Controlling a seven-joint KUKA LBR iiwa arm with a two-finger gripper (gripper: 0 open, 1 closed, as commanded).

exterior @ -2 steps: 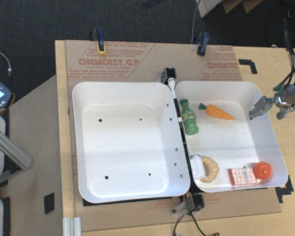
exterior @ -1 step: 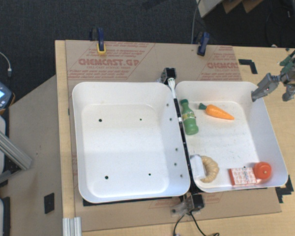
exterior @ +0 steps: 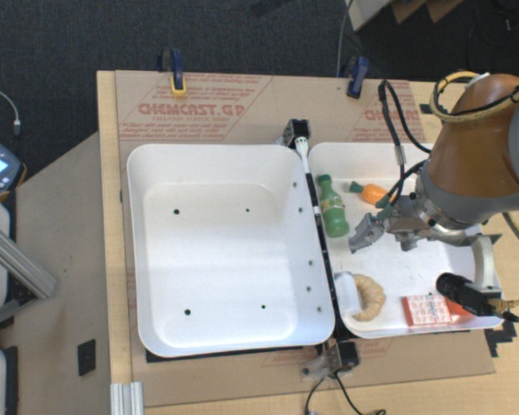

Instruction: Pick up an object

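A brown board [exterior: 242, 102] lies on a dark floor, and two white bins sit on it side by side. The left bin [exterior: 216, 318] is far from the pincer. The right bin [exterior: 346, 156] is the one the arm reaches into.

The pincer [exterior: 363, 232] hangs low over the right bin. Its grey fingers [exterior: 360, 236] look spread a little, with nothing between them.

Just beside the pincer, toward the wall between the bins, lies a green bottle [exterior: 332, 206]. It lies flat on its side. It looks like light, hard plastic, so it may be smooth and could roll or slip. The best place to grab it seems to be across its fat middle.

A small orange thing [exterior: 374, 194] lies just behind the pincer, close to the arm. It is too small to tell what it is.

In front of the pincer, near the bin's front edge, is a tan curved thing [exterior: 370, 296] that looks like a bread roll. It may be soft and squashy. Next to it lies a flat red and white pack [exterior: 430, 311], which looks hard to pinch.
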